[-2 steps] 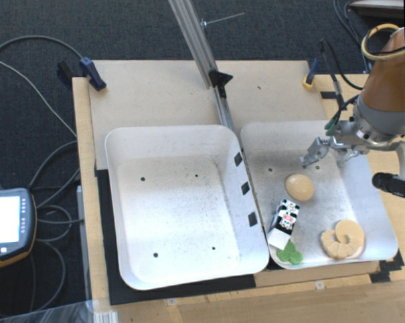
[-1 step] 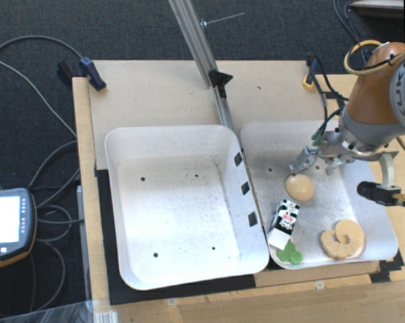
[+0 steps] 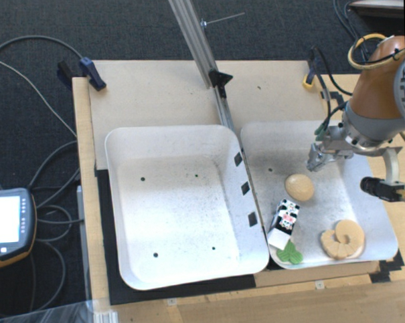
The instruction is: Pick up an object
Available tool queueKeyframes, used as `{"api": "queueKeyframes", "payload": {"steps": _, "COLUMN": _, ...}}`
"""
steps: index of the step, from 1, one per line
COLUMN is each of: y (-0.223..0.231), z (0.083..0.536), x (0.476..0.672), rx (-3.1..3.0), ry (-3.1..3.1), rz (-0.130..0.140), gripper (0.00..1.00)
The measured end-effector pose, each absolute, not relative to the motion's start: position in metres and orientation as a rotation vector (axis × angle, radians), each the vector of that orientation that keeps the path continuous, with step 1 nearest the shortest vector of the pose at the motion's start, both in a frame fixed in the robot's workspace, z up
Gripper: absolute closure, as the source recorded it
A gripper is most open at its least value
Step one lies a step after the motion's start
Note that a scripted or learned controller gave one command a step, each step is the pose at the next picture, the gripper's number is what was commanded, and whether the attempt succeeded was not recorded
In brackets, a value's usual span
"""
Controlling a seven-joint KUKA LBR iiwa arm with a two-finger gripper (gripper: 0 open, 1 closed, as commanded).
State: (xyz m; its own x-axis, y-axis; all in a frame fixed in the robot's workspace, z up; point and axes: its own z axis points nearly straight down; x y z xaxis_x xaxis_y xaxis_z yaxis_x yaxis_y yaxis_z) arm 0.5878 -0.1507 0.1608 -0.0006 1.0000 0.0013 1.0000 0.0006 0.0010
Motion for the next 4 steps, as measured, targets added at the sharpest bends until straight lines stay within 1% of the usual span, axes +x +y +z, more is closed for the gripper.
{"api": "queueKeyframes", "payload": {"steps": 1, "y": -0.15, "z": 0.205, "x": 0.587, "rx": -2.223, "ry": -2.227, "rz": -0.005, "gripper": 1.0}}
{"api": "queueKeyframes", "payload": {"steps": 2, "y": -0.147, "z": 0.269, "x": 0.587, "rx": -2.225, "ry": -2.229, "rz": -0.007, "gripper": 1.0}}
{"api": "queueKeyframes", "payload": {"steps": 3, "y": -0.147, "z": 0.266, "x": 0.588, "rx": -2.222, "ry": -2.225, "rz": -0.001, "gripper": 1.0}}
{"api": "queueKeyframes", "payload": {"steps": 4, "y": -0.092, "z": 0.256, "x": 0.569, "rx": -2.211, "ry": -2.225, "rz": 0.0, "gripper": 1.0}}
